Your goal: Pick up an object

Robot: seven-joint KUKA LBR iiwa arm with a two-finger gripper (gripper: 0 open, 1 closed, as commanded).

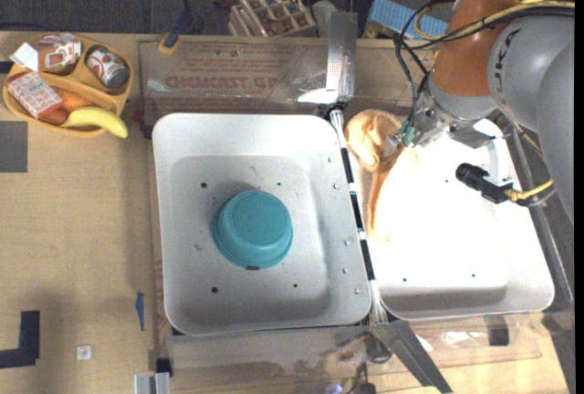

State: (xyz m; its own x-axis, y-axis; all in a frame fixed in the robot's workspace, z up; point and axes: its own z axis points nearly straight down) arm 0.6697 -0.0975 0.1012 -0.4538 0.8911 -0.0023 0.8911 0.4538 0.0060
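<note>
My arm [538, 64] comes in from the right, over the far end of the right bin [456, 255], with the orange band [470, 41] above the wrist. My pincer [408, 135] sits low near that bin's far left corner. From this angle I cannot tell whether it is open or closed, and I cannot tell whether anything is caught in it.

Just beside the pincer lies a cloth [370, 141], tan and crumpled. It is bunched in the far left corner of the right bin, against the wall that the two bins share. A paler tail of it runs down along that wall toward the near side. Its upper edge seems to meet the pincer's tip, though whether the two truly touch is not clear.

The bowl [254, 228] is teal and stands upside down in the middle of the left bin [173, 141], well apart from my pincer and from the cloth, touching no wall.

A black fitting [479, 181] with a yellow cable hangs over the right bin, just right of the pincer.

Behind the left bin a cardboard strip [228, 77] lies flat on the bench. At the far left corner of the bench sits a yellow tray [18, 96] with a banana [99, 119] on its near edge and a few small packets and tins inside — too small to tell apart.
</note>
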